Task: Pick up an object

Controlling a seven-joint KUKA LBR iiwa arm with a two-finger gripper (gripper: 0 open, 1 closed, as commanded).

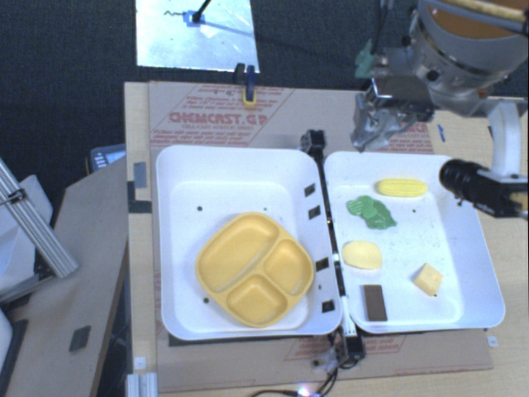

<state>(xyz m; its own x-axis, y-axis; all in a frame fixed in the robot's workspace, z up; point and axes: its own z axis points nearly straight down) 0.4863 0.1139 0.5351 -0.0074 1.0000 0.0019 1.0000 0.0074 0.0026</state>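
The right bin (479, 304) holds a yellow corn cob (402, 188) near its back, a green leafy piece (371, 212) left of centre, a pale yellow round piece (362, 255), a yellow cheese wedge (428, 279) and a brown block (374, 302) at the front. My gripper (369, 136) hangs above the back left corner of that bin, over the cardboard, behind the green piece and the corn. Nothing shows between its fingers.
The left bin (190, 180) carries a yellow divided plate (254, 269). A black clip row (318, 197) runs along the seam between the bins. A yellow-and-blue clamp (248, 88) stands on the cardboard at the back.
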